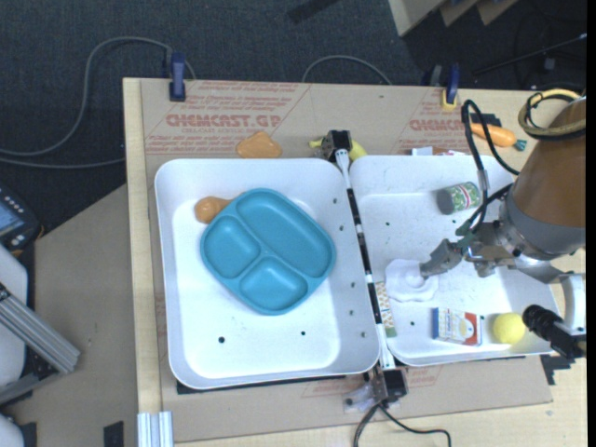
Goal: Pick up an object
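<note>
Left bin [177, 343]: a blue divided plate [268, 248] lies at its middle, with an orange object [209, 209] touching the plate's far left edge. An orange piece [258, 144] lies outside on the bench, beyond the bin's far wall.

Right bin [410, 180]: a white object [410, 281] lies near the left wall. A small carton [456, 326] and a yellow ball [507, 328] sit side by side along the near wall. A green can [460, 196] lies at the far side.

The gripper [438, 264] sits low over the right bin, just right of and beyond the white object, apparently the nearest target. Whether the gripper is open or closed cannot be determined.

Recommendation: centre over the white object before descending, keep off the left wall, and confirm the object sits between the jaws before lifting.
</note>
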